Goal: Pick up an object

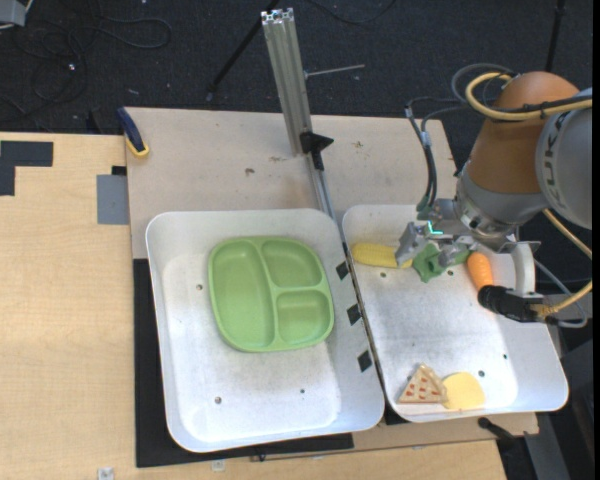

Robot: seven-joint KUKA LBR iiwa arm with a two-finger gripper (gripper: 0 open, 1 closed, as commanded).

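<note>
The arm reached in from the right and its claw (427, 251) hung low over the far end of the right bin (540, 393), close to that bin's far left corner. A small green object (429, 264) sat right at the claw, seemingly between its fingers, though the wrist hid much of the contact, so whether it was truly gripped could not be told, nor how wide the claw stood. Just to its left a yellow banana-like piece (374, 257) lay by the bin's left wall, and an orange carrot-like piece (479, 269) lay just to the right, under the wrist; the crowding probably explained the steep approach from above. At the near edge of the same bin a pizza slice (421, 388) touched a yellow chunk (464, 392), well apart from the claw. The left bin (180, 408) carried a green divided plate (271, 294) near its middle. The pick looked to be at the grasping step.
</note>
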